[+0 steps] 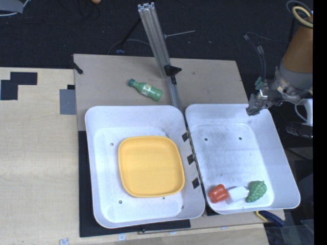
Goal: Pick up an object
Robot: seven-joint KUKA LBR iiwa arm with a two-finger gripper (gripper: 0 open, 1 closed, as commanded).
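Red pepper (218,193), glossy and squat, touching white block (237,194) beside green grapes (256,191).

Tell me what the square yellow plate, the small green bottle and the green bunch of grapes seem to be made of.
Square yellow plate: probably plastic; even, matte colour, soft rounded rim.
Small green bottle, lying on the board behind the bins: likely plastic, with a pale label band; too small to be sure.
Green bunch of grapes: seemingly moulded plastic or rubber toy food; uniform bumpy green surface.
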